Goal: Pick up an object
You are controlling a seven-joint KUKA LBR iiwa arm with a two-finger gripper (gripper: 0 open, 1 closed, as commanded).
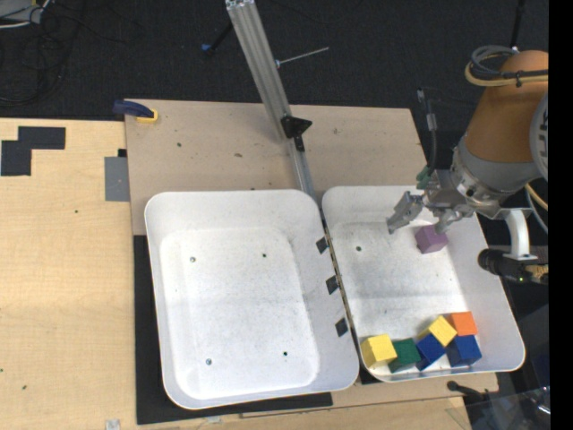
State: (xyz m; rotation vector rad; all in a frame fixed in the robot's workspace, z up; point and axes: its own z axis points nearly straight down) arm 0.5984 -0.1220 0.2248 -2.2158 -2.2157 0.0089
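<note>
Purple block [431,238] | right bin [385,280] centre bare | fingers [428,213] just above

Two bins [161,213] side by side, blocks [428,343] in right bin (near corner), claw [425,211] above it

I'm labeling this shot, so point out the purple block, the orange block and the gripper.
purple block [431,238]: camera view, top face.
orange block [463,322]: camera view, top face.
gripper [428,215]: camera view, between its fingertips.

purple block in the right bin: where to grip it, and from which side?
Probably straight from above, across two opposite flat side faces of the small purple cube-shaped block. It lies alone on the floor of the right white bin, apart from the blocks clustered at the near edge, so its sides look free. The claw is just above it.
</note>
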